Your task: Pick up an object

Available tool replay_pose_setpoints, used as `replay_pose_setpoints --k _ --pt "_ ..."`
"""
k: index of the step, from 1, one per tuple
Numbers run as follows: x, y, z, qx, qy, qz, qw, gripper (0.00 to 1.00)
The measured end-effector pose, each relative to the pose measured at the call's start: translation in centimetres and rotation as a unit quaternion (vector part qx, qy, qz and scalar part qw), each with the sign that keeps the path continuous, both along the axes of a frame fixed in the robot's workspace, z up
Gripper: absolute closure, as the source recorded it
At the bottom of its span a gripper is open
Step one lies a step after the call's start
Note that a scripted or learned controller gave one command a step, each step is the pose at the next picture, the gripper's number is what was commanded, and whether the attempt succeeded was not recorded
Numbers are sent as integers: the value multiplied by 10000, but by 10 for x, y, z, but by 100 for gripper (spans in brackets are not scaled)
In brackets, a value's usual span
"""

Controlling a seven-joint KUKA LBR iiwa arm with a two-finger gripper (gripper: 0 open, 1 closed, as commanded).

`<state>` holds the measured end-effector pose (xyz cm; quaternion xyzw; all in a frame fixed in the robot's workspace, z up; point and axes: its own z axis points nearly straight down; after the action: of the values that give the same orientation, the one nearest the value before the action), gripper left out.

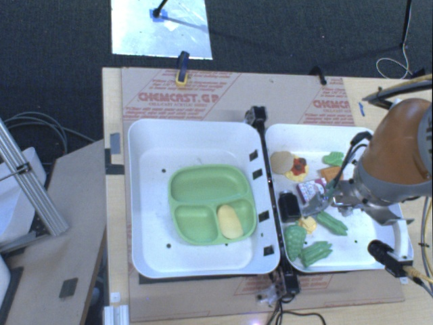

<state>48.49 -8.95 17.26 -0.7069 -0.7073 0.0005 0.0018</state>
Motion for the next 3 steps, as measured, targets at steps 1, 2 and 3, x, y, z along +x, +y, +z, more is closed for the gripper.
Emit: replay_pose_setpoints --k 1,2,3 --pt "4 2 -88 -38 -67 -3 10000 0" --pt "30 111 18 -13 -90 44 9999 0" --pt "47 29 12 -27 -34 -29 10000 0"
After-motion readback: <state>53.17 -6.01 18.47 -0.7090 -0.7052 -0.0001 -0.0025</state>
